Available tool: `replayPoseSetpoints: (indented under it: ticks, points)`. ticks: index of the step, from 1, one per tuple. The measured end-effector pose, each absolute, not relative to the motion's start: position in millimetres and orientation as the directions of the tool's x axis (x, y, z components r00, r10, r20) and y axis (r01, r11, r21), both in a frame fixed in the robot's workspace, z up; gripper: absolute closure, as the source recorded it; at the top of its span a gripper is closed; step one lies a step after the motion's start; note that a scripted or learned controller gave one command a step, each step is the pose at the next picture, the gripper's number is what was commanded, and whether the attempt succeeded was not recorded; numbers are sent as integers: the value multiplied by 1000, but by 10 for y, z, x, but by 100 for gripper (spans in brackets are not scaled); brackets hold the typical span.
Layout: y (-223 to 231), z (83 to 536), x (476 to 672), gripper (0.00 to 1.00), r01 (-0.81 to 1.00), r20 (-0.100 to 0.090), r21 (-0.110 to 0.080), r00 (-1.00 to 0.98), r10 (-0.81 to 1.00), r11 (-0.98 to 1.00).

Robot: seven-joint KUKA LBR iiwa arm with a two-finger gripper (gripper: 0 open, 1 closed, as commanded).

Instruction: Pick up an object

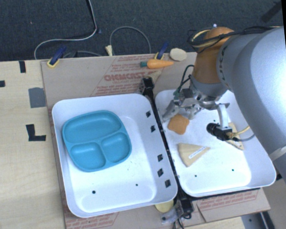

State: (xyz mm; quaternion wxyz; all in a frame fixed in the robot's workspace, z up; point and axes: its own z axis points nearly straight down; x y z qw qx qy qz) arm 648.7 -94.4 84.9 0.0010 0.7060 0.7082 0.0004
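The claw [179,111] hangs low in the right bin [256,173], up toward that bin's eleven o'clock corner, and I can't tell how it is set from here. A rounded orange-brown lump [178,125] sits just below it, touching or nearly so. At five o'clock from the lump, near but apart, lies a pale yellow wedge [192,153]. Over at nine o'clock, the left bin [116,198] carries a blue divided plate [97,140] in its upper left part.
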Motion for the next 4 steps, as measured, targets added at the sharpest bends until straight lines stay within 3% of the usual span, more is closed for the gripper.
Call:
replayPoseSetpoints:
  ticks: [1,2,3,4]
  points:
    - [-943,857,6493,0,1000,-1,0,-2,1000,2]
    - [-951,971,6505,100,1000,-4,6,-2,1000,2]
    - [-948,958,6499,0,1000,-4,4,-3,1000,3]
    - [-1051,859,6320,0,1000,-1,4,-1,1000,1]
